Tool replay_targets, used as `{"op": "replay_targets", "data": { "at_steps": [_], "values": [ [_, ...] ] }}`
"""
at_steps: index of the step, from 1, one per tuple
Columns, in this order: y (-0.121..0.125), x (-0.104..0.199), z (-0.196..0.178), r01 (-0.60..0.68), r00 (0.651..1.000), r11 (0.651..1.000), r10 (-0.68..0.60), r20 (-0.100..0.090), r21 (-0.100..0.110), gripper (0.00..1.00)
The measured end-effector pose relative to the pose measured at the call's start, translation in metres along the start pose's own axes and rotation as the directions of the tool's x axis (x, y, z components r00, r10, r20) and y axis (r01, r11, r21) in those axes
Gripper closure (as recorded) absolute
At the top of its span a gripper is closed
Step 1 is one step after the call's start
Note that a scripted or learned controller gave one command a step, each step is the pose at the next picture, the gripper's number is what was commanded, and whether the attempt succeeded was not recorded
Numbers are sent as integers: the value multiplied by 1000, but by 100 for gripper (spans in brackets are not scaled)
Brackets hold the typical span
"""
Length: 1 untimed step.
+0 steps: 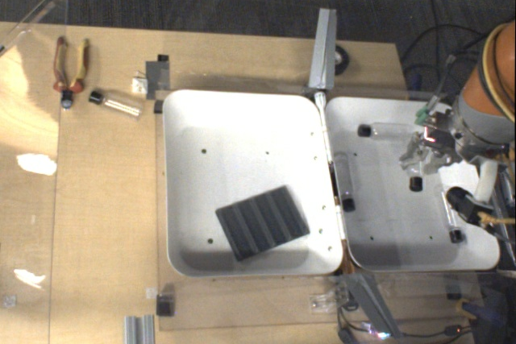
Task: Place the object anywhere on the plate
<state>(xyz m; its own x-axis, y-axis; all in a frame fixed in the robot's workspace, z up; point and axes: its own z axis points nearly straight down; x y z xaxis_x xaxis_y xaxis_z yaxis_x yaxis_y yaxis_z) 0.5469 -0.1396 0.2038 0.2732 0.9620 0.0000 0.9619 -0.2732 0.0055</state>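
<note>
Dark ribbed rectangular plate (263,222), tilted, in smooth white left bin (193,125); gripper (419,155) over right bin (387,213), finger state indiscernible.

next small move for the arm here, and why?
Probably carry the tool left across the divider toward the dark ribbed block. The block lies flat in the left bin, near its front edge, while the tool hangs over the right bin, well apart from it. No grasp is possible until it is above the block.
</note>
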Motion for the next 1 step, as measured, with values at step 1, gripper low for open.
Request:
{"op": "replay_targets", "data": {
  "at_steps": [1],
  "values": [
    [76, 96, -35, 82, 997, 997, -82, -1, 1, 100]
  ]
}}
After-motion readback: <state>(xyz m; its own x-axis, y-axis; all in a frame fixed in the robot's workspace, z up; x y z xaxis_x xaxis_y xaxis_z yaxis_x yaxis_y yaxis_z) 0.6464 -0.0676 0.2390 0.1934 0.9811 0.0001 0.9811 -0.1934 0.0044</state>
